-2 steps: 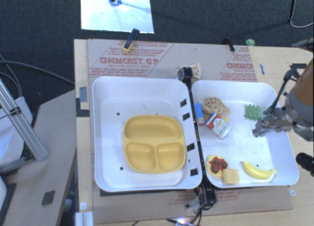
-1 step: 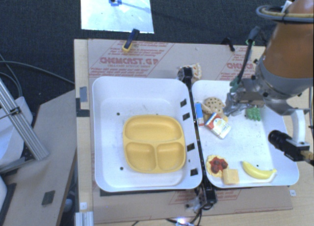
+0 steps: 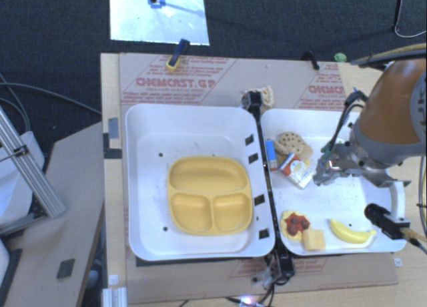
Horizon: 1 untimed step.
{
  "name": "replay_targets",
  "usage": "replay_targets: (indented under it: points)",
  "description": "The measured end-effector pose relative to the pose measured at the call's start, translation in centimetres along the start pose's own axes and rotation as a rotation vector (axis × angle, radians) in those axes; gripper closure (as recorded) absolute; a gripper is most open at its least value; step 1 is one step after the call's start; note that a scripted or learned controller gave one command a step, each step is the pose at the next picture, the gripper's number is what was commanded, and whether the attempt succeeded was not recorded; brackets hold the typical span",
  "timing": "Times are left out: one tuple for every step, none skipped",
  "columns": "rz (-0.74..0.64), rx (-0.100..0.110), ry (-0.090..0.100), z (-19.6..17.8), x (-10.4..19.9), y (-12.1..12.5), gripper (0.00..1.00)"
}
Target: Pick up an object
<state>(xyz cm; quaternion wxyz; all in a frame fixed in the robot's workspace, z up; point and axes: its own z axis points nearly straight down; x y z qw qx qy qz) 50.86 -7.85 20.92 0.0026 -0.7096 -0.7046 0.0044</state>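
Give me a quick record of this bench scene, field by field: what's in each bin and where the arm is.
left bin: yellow divided tray, three compartments
right bin: cookie, small carton, blue item by the divider, pizza slice, cheese cube, banana
front row, right bin: pizza slice, cheese cube, banana, left to right in the picture
arm: over the right bin
gripper: low, just right of the small carton; grasp cannot be told

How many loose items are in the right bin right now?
5: a cookie near the back, a small carton beside it, pizza slice, cheese cube and banana along the front. The arm may hide more.
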Motion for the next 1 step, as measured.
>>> replay_targets:
  points:
    - [-0.018,-0.023,0.005,-11.47,5.37,-2.23,1.0]
